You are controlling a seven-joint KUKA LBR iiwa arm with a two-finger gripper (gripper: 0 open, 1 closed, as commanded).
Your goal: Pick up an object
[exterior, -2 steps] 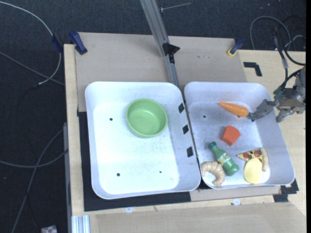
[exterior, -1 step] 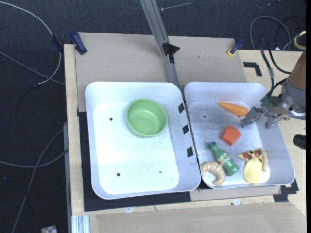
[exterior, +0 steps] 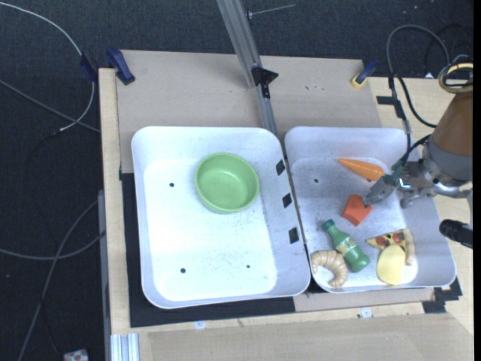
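The right bin [exterior: 301, 145] holds several small objects. An orange carrot [exterior: 361, 168] lies near its back, and a red block [exterior: 357, 210] sits in the middle. A green bottle [exterior: 346, 246], a tan croissant [exterior: 331, 266], a pizza slice [exterior: 391, 240] and a yellow fruit [exterior: 394, 265] lie along its front. My gripper [exterior: 391, 195] hangs low over the right side of this bin, open. One finger [exterior: 377, 193] points down-left and ends just right of the red block and below the carrot's tip. Nothing sits between the fingers.
The left bin [exterior: 161, 254] holds a green bowl [exterior: 226, 182] near its back right. A metal pole [exterior: 239, 32] slants over the divider between the bins. Cables [exterior: 402, 100] trail at the bench's right rear. The arm's orange band [exterior: 460, 126] is at the right edge.
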